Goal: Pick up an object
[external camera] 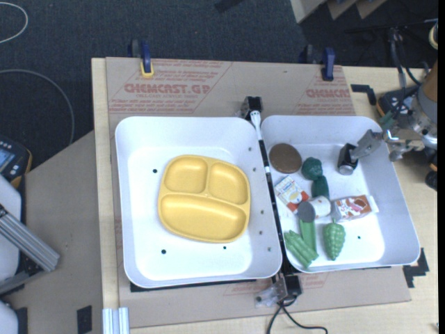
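My gripper (370, 156) hangs over the upper right part of the right bin (389, 245), open, with nothing between its fingers. Its dark left fingertip (345, 163) points down at bare bin floor, right of a dark green toy (314, 171). Also in this bin lie a brown disc (285, 157), a white and red packet (288, 189), a grey and white piece (313, 207), a red packet (352, 207), a bumpy green fruit (334, 240) and a green vegetable (301, 246). All of them lie left of and below the gripper, apart from it.
The left bin (135, 186) holds a yellow divided plate (204, 197). The arm (421, 117) comes in over the right bin's far right corner. Two blue clamps (145, 56) grip the board's back edge. Bare floor shows in the right bin's lower right.
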You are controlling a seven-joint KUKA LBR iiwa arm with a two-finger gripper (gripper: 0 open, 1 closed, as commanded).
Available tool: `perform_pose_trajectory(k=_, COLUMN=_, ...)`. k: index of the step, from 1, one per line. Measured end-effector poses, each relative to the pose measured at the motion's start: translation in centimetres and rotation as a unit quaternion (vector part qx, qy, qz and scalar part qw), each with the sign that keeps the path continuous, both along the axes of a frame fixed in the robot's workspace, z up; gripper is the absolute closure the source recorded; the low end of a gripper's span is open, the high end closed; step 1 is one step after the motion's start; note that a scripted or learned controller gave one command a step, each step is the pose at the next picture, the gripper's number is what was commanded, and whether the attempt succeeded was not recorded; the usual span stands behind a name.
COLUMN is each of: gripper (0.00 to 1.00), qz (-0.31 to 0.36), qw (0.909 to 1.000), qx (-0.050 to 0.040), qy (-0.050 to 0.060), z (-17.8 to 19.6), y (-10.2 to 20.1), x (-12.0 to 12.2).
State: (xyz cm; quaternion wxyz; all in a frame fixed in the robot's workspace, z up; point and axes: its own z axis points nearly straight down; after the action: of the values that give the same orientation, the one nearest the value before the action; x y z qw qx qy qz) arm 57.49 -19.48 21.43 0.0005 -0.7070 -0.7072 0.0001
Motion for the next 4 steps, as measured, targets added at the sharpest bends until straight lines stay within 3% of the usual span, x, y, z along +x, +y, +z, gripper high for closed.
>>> perform_pose_trajectory(k=1, gripper=0.0, qz=-0.001, qw=1.0, qx=0.0013, qy=0.004, z=-13.7, y=-0.3, x=-1.5)
perform_pose_trajectory(k=2, gripper=0.0, qz=0.003, qw=1.0, qx=-0.0005, qy=-0.001, z=-12.9, y=9.9, x=-3.7)
perform_pose_trajectory(k=3, gripper=0.0, qz=-0.005, qw=0.9999, qx=-0.0062, qy=-0.007, z=-12.8, y=9.7, x=-9.5)
perform_pose_trajectory(k=4, gripper=0.0, qz=-0.003, qw=1.0, qx=-0.0055, qy=-0.007, z=-12.9, y=9.8, x=-9.4)
